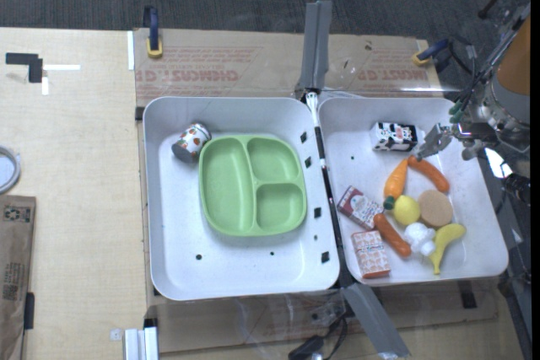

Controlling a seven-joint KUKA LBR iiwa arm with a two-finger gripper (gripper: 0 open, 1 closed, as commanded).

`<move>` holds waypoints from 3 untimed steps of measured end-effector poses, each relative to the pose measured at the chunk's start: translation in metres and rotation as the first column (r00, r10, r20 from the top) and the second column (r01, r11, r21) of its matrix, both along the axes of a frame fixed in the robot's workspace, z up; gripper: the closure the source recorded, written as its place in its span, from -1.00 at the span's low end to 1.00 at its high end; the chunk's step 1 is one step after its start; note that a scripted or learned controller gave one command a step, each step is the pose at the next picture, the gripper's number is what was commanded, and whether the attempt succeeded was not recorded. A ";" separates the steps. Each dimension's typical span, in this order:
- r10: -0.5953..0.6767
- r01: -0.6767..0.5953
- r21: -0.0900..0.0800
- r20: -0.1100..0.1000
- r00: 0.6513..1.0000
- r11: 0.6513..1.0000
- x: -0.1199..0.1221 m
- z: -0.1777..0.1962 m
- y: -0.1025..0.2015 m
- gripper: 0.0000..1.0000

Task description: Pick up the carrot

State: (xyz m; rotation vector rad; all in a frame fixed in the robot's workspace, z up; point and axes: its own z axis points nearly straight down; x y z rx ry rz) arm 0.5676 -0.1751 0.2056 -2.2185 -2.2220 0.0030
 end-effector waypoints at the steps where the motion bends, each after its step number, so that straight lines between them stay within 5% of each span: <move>1: 0.153 -0.153 0.000 0.002 0.988 0.988 0.017 -0.114 0.039 -1.00; 2: 0.148 -0.148 0.000 0.001 0.989 0.989 0.017 -0.105 0.037 1.00; 3: 0.319 -0.319 0.000 0.002 0.948 0.948 0.041 -0.014 0.105 1.00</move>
